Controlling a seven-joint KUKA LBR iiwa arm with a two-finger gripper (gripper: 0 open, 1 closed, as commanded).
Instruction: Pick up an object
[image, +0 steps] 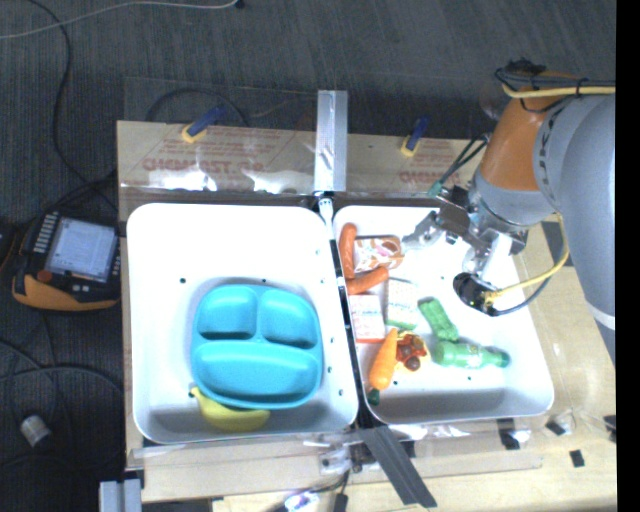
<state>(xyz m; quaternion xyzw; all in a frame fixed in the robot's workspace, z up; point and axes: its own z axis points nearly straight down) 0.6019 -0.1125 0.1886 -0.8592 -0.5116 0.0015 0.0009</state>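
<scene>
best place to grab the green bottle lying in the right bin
Probably the green bottle is best gripped across its thicker body, coming straight down from above. It lies flat on the right bin floor, long axis running left to right, with bare floor along its near side and right end. The red item crowds its left end, so avoid that.

Bench (90, 400) bearing two white bins (160, 300)

The tool (452, 225) hangs over the right bin (520, 395), above its clutter; a blue tray (258, 345) fills the left bin (160, 300).
</scene>
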